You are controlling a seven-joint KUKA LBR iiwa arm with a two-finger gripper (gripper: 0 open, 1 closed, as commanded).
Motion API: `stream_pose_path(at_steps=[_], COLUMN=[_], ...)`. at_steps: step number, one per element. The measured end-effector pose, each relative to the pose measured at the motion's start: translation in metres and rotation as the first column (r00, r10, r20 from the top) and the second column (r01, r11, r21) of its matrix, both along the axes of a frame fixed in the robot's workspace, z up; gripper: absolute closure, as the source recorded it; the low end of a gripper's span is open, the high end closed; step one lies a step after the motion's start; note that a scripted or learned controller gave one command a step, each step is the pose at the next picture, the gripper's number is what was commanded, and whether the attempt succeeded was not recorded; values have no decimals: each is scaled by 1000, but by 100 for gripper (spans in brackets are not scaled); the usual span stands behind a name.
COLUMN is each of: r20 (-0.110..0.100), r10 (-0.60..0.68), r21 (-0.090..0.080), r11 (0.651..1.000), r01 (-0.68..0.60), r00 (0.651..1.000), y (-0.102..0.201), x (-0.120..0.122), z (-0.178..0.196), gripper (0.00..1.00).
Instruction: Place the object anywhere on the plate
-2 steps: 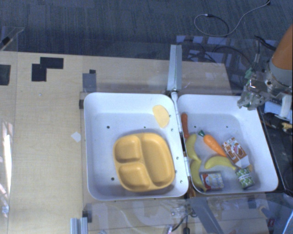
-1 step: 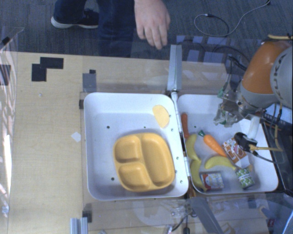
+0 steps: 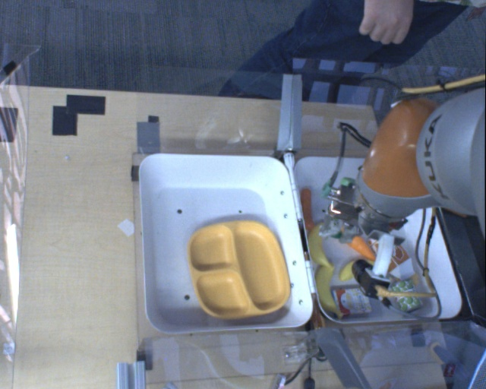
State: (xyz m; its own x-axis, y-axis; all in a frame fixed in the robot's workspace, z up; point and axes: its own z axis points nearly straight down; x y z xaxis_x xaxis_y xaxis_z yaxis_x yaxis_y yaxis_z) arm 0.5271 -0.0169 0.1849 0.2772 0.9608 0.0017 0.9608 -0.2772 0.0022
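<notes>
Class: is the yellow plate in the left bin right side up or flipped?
Right side up: the plate shows three open compartments facing upward.

light wooden tabletop (image 3: 83, 228) has black tape patches (image 3: 76, 112) at the far left corner, and somebody's bare hand (image 3: 387, 21) hangs above the dark carpet (image 3: 152, 38) up top

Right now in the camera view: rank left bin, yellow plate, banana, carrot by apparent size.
1. left bin
2. yellow plate
3. banana, partly hidden by the clutter in the right bin
4. carrot, mostly covered under the arm, so its rank below the banana is unsure.
</notes>
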Motion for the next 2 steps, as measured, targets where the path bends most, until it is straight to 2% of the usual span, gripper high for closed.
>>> stream_pose_path(at_steps=[1, 2], r20=[-1, 0], r10=[-51, 305], r21=[1, 0], r11=[999, 952], r01=[51, -305], r00=[999, 952], y=[82, 164], x=[-40, -40], z=[20, 25], gripper=[100, 100])
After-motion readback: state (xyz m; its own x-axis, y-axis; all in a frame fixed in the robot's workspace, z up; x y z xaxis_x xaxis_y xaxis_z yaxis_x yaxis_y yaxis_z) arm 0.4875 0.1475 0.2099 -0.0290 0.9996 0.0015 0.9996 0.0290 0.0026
